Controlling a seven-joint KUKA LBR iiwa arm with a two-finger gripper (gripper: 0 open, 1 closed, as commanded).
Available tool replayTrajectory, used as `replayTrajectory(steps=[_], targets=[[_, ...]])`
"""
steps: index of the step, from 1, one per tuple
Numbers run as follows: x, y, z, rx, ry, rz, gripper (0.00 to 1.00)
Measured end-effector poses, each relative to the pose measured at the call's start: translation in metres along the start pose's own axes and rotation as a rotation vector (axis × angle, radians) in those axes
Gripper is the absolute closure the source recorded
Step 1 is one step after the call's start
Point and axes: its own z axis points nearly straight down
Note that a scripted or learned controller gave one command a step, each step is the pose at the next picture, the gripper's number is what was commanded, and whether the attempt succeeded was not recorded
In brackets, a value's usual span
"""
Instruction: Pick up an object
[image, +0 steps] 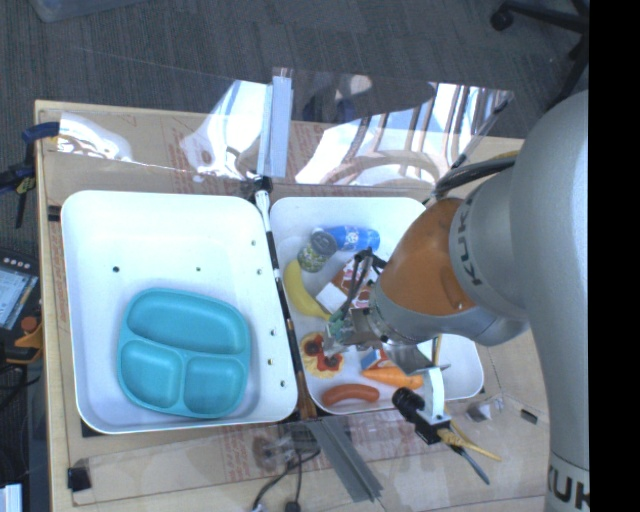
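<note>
My end effector (352, 330) hangs low in the right bin (400, 212), over crowded toy food beside the banana (300, 290); I cannot tell its state. Packed pieces could shift, leaving me nothing grasped.

A robotics lab: white bins (160, 215) on a taped bench (130, 150), office-chair base (535, 15) on carpet.
</note>
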Motion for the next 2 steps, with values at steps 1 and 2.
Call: replayTrajectory(steps=[1, 2], targets=[[0.000, 0.000, 0.000, 0.000, 0.000, -0.001, 0.00], [0.000, -0.002, 0.022, 0.000, -0.003, 0.007, 0.00]])
